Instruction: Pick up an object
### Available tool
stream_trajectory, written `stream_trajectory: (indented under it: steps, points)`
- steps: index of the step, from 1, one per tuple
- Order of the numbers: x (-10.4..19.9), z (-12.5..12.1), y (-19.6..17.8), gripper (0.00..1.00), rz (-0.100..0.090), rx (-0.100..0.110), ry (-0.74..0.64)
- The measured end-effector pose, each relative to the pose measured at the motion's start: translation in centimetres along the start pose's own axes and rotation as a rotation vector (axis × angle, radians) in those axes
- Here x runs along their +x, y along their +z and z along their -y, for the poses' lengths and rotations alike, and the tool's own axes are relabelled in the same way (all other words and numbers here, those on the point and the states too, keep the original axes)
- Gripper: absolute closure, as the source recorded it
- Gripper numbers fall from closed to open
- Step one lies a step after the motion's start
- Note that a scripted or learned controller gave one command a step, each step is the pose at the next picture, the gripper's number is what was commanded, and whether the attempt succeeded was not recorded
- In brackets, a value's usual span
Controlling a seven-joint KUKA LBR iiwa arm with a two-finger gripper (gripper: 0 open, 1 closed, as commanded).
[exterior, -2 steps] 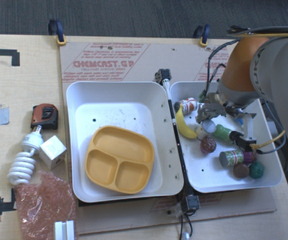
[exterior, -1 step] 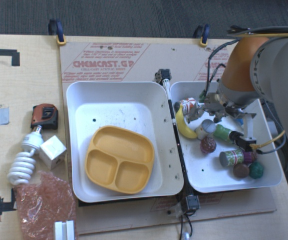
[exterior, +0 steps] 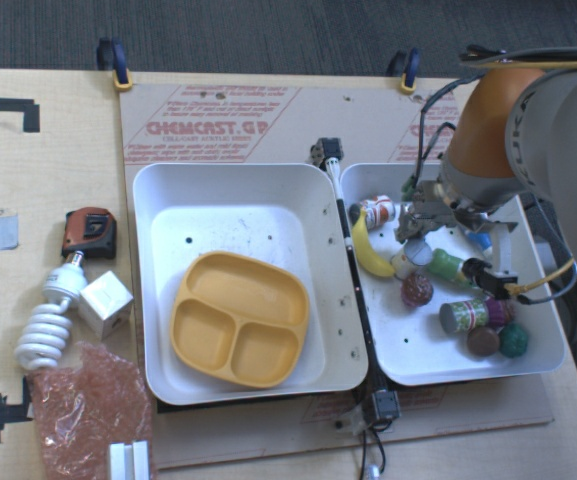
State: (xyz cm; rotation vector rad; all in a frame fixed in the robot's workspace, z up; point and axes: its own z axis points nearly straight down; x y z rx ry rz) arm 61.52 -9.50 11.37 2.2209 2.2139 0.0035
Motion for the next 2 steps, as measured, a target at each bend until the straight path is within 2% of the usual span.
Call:
stream_trajectory:
  steps: [1,2]
  points:
    - [0.0,0.0,0.0,0.0,0.0,0.0,0.0]
    - [0.1,0.2,2.1,0.0,-0.002,0.006,-0.002]
